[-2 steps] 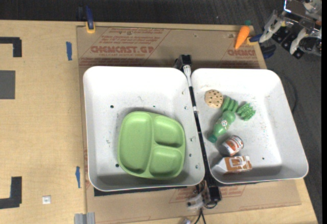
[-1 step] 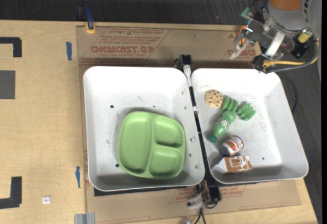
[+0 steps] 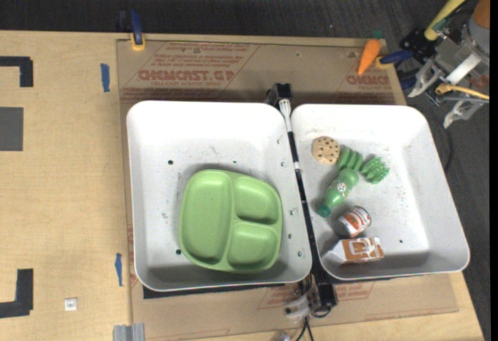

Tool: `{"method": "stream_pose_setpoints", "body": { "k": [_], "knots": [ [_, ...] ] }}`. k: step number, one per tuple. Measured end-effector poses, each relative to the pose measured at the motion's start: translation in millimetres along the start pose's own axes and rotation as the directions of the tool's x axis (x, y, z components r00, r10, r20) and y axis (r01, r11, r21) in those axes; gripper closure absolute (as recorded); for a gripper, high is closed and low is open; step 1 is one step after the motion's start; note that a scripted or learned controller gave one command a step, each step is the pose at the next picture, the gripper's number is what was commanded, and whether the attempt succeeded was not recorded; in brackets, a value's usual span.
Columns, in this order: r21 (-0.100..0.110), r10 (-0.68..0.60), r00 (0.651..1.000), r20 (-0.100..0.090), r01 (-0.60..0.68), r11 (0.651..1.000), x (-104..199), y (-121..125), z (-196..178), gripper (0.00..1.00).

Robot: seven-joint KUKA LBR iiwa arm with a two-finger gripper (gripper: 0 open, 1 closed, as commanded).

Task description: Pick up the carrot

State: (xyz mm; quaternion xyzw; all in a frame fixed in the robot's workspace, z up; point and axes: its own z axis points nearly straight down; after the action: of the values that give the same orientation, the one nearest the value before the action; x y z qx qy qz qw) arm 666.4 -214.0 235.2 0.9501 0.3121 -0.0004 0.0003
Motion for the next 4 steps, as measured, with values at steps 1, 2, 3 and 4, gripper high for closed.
{"method": "stream_pose_setpoints", "body": {
  "k": [1,2,3,4],
  "knots": [
    [0.005,0.275,0.962,0.003,-0.275,0.962,-13,0,84,0.00],
    [0.021,0.415,0.910,-0.008,-0.415,0.910,-15,-12,147,0.00],
    [0.016,0.413,0.911,-0.005,-0.412,0.911,-16,-11,136,1.00],
    [0.006,0.411,0.911,0.003,-0.411,0.911,15,-67,129,1.00]
  ]
}}
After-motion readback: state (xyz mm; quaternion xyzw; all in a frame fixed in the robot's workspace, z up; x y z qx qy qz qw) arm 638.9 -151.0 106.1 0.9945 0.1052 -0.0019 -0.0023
